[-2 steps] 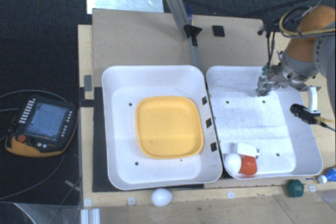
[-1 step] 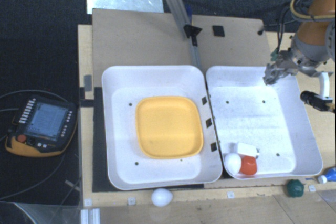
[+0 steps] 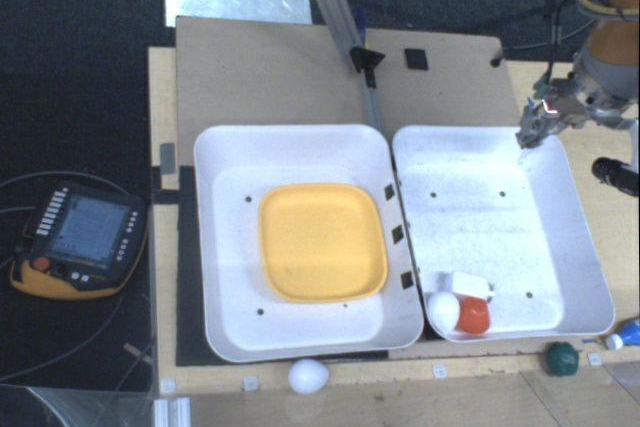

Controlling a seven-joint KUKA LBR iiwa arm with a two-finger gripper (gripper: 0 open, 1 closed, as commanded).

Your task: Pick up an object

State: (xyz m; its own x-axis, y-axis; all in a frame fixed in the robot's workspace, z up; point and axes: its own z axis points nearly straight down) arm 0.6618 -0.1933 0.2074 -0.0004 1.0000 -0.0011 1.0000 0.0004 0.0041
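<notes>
Gripper (image 3: 533,128) sat over the right bin's (image 3: 520,215) far right corner; finger state: can't tell, too small and blurred. Nothing visibly in it. Candidate objects lay in that bin's near left corner: white ball (image 3: 443,310), red object (image 3: 474,316) and white piece (image 3: 468,285), touching. Yellow plate (image 3: 323,241) filled the left bin (image 3: 225,215).

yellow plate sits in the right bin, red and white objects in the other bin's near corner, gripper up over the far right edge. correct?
One thing is off: the yellow plate lies in the left bin, not the right. The camera view shows it. The rest holds: the red and white objects sit in the near corner of the other bin, the right bin, and the gripper is over its far right edge.
</notes>
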